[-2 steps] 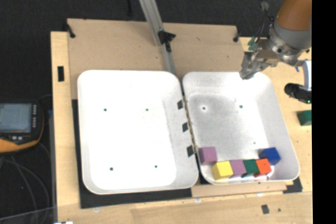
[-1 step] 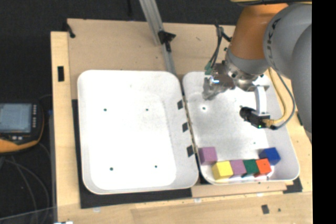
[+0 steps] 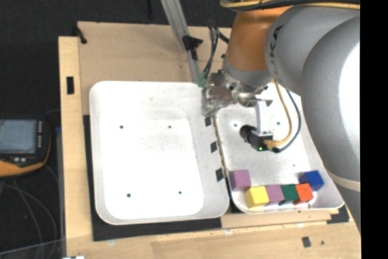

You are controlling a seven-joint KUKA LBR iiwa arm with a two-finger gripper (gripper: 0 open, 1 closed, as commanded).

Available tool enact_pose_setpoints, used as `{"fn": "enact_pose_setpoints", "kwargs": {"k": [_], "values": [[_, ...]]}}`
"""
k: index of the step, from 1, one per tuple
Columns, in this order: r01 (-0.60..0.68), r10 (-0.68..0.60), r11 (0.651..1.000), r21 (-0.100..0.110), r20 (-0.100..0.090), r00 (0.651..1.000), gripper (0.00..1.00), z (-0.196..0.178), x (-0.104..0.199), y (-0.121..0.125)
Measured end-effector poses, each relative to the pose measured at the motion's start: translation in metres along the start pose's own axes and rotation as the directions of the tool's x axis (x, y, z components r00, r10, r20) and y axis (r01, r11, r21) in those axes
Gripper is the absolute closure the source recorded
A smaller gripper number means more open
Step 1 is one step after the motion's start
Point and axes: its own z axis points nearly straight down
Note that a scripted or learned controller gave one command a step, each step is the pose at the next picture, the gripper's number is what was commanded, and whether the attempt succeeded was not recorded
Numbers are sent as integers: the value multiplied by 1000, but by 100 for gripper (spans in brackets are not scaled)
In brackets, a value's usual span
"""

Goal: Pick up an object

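Gripper point(image 3: 213, 99): grasp state cannot be told | target: purple block point(image 3: 240, 178), right bin point(image 3: 242, 154) | centre over it before you descend.

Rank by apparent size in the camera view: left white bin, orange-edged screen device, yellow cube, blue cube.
1. Left shallow white plastic bin
2. Grey screen device with orange edge, cut off by the frame's left edge
3. Yellow cube and blue cube: too alike to rank
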Motion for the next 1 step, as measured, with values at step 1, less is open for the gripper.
{"fn": "enact_pose_setpoints", "kwargs": {"k": [1], "values": [[-1,1,1000,1,0,1000,100,-2,61,-17]]}}
